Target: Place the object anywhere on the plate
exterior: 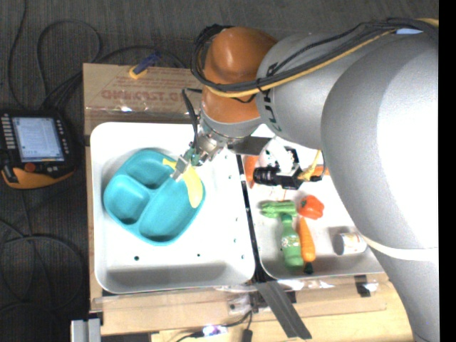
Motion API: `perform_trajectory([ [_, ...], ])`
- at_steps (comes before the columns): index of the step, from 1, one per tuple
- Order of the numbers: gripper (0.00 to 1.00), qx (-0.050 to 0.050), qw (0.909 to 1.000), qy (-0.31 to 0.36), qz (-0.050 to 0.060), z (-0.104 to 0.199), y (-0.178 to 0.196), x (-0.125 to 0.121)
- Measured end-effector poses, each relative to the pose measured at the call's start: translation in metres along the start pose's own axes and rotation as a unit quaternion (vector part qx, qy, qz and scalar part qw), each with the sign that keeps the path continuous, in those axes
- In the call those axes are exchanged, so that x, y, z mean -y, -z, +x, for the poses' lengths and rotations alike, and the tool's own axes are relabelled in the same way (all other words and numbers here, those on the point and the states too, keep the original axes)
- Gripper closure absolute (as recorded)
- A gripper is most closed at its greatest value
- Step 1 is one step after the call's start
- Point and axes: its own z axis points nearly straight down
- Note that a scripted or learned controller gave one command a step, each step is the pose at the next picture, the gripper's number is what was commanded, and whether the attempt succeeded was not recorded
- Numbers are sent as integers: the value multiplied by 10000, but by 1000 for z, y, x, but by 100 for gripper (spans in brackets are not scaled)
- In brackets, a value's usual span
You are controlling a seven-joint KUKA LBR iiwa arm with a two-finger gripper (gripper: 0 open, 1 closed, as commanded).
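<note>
The yellow banana [192, 185] lies on the right rim of the teal plate [153, 194], just below the tool [182, 164], with its upper end reaching up to the tool's tip. Whether the tool's tips are apart or together cannot be told from this slanted view, nor whether the banana is caught between them. The plate is divided into compartments and sits in the left white bin [121, 262], spreading left of and below the tool. Up and to the right of the tool rises the arm's orange band [231, 59], and beyond it the large grey arm [385, 141] covers much of the right side. To the right of the tool, across the divide, the right white bin [328, 266] holds a green bottle-shaped toy [285, 230], an orange carrot [306, 241], a small red-orange piece [311, 206] and a pale cylinder [349, 243]. Far left of the tool, off the surface, a control pendant with a lit screen [34, 144] rests on the floor. Above the bins, a brown cardboard sheet [135, 91] lies flat.
</note>
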Motion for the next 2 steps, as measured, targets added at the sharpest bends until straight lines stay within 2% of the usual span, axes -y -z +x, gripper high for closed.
perform_trajectory([
  [1, 100, 4, 9949, 1004, -4, 20, 49, 29],
  [2, 0, 0, 9949, 1009, -7, 20, 49, 29],
])
